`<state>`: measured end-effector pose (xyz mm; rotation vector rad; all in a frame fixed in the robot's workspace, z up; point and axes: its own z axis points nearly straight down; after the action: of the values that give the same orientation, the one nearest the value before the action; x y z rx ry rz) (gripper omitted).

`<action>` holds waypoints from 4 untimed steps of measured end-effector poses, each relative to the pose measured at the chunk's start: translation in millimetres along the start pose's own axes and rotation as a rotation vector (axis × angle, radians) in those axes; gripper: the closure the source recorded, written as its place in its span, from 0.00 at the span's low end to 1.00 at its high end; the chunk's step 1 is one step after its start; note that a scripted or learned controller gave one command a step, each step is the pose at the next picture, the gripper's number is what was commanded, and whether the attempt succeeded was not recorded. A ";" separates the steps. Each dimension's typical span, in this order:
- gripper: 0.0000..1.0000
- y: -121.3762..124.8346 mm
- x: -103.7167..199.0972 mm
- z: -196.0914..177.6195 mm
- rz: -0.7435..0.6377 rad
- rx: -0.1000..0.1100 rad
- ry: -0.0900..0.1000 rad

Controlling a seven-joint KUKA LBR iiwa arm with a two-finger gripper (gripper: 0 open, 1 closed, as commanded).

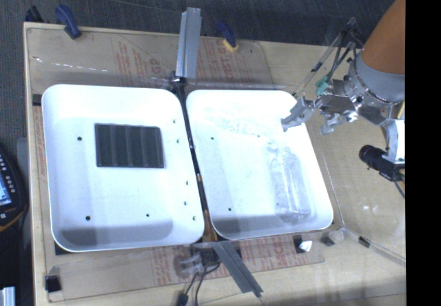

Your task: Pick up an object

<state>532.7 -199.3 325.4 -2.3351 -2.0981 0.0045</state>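
Jaws poised over the right bin, the pick not yet begun.

The jaws (309, 117), spread and empty, hover at the right bin's (227, 225) two o'clock rim; a clear plastic bottle (289, 184) lies toward five o'clock, calling for a descent onto it.

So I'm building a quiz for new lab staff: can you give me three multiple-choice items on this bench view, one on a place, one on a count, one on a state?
1. Where is the clear plastic bottle?
A. left bin
B. right bin
C. on the bench

2. How many white bins?
A. one
B. two
C. three

3. How is the bottle positioned?
A. upright
B. lying down
C. held in the claw

Answers:
1 B, it rests near the right bin's right side.
2 B, the left bin sits beside the right one.
3 B, it lies flat; the claw hovers apart.
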 end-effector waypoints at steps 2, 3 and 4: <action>0.00 1.6 -4.9 23.3 0.211 0.003 0.002; 0.00 17.8 1.0 14.3 0.040 -0.004 0.000; 0.00 15.4 -1.7 1.7 0.045 -0.004 0.000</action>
<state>547.9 -202.7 323.6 -2.3837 -2.0470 0.0008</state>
